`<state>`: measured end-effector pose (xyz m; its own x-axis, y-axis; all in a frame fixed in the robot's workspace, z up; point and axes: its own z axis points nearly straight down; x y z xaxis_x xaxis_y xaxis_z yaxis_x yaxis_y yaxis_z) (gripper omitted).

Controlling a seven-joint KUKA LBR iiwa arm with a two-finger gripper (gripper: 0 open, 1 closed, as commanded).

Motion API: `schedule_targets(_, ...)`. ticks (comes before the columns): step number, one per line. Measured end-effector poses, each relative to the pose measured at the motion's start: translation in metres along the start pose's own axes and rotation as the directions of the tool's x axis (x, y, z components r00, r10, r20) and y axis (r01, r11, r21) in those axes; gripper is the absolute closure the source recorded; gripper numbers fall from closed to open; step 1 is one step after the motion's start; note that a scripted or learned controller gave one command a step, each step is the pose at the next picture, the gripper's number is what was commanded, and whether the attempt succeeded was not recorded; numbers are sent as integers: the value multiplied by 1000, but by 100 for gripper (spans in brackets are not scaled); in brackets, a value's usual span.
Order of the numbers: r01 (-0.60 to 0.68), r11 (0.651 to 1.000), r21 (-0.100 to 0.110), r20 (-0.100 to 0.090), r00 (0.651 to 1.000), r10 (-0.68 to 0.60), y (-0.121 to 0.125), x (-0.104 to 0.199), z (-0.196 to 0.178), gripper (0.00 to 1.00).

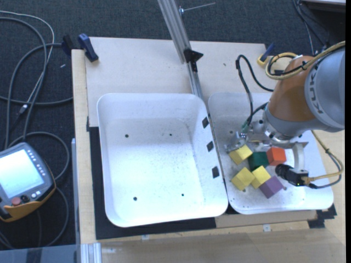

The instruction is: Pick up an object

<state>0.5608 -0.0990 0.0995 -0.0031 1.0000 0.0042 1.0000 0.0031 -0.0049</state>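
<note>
1. Two white bins are seen side by side on a pale worktop [137, 64]: the left bin [109, 114] and the right bin [307, 201].
2. The grey arm [323, 92], with its orange band [288, 100], is seen reaching in from the right and hanging over the right bin.
3. The pincer [249, 141] is placed low over the right bin, just above the cluster of blocks; whether its fingers are apart or together cannot be told, since they are hidden by the wrist and its fittings.
4. No block is seen between the fingers.
5. A cluster of blocks is gathered in the middle of the right bin, toward its near side.
6. A yellow block [240, 155] is found at the cluster's left, nearest the pincer.
7. A green block [258, 160] lies just to its right, and an orange block [276, 156] is set beside that.
8. Two more yellow blocks [243, 178] [261, 176] lie touching each other in front of the green one.
9. A purple block [271, 187] is seen at the near right of the cluster, against the second of these.
10. A black cable [299, 175] is looped from the wrist over the bin beside the purple block.
11. A metal pole [175, 26] is slanted across the worktop behind the bins.
12. A handheld controller [22, 182] with a lit screen lies on the dark floor at the left.
</note>
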Motion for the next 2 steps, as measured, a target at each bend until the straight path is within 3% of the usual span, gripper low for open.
schedule_targets(1,-2,1000,-3,2,1000,2,-16,12,0,0)
schedule_targets(2,2,1000,-13,3,1000,-2,-32,55,-105,0)
